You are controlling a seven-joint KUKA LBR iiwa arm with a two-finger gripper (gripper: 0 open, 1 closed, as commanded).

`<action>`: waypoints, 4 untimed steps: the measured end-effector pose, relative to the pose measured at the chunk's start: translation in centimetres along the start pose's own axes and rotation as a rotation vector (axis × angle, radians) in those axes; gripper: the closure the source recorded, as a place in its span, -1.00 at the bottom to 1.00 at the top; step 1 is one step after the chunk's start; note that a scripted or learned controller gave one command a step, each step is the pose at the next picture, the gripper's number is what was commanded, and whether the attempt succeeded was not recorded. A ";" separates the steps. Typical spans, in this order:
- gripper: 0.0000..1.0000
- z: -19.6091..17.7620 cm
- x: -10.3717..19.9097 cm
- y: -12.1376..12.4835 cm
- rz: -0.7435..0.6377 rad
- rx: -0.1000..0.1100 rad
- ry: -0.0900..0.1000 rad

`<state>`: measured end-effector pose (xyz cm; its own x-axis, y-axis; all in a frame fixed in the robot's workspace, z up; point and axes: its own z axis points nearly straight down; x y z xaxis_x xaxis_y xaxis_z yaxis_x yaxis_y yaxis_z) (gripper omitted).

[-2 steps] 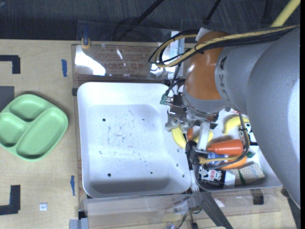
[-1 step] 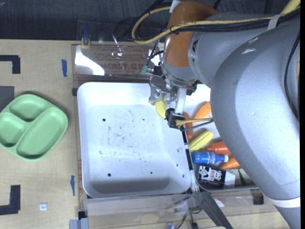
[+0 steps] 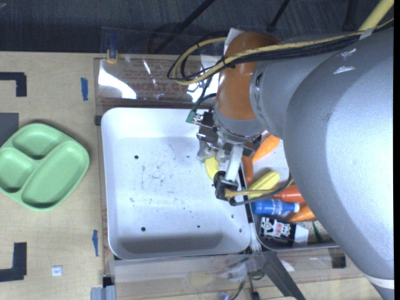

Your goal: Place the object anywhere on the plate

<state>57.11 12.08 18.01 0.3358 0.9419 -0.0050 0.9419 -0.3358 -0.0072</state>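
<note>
Green plate (image 3: 44,165) with three compartments, flat on the wooden counter (image 3: 56,242) at far left, well apart from both bins. Nothing lying in any of its compartments.

Left white bin (image 3: 156,186) in the middle of the scene, floor marked with faint blue scuffs and a few dark dots. Right white bin (image 3: 269,245) just beside it, largely covered by the grey arm (image 3: 325,117) reaching in from the right, orange band (image 3: 240,74) above the wrist.

Hand (image 3: 215,158) lowered over the divide between the two bins, at the right wall of the left bin. Whether released, clenched or grasping: cannot tell from this angle.

Small yellow object (image 3: 211,166) directly at the hand, partly hidden by it, above the right edge of the left bin and not on the plate. Held or merely underneath: cannot tell.

Clustered in the visible strip of the right bin, right of the hand: an orange carrot-shaped item (image 3: 267,147) toward the far side; a long yellow item (image 3: 262,181) lying aslant near the hand; a blue bottle (image 3: 275,207) on its side, with an orange piece (image 3: 294,197) touching it; a black-and-white carton (image 3: 278,230) against the near wall.

Blue tape strip (image 3: 84,87) and black corner marks (image 3: 17,83) on the counter left of the bins.
</note>
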 end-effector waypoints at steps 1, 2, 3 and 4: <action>1.00 -0.1 -3.9 6.5 0.013 -0.003 0.001; 1.00 -0.1 -2.7 2.0 -0.087 0.000 0.001; 1.00 -0.7 -2.6 2.1 -0.089 0.004 -0.002; 1.00 8.8 -1.7 0.4 -0.221 -0.004 0.004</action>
<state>56.86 10.28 9.24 0.1210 0.9926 0.0000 0.9926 -0.1210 -0.0034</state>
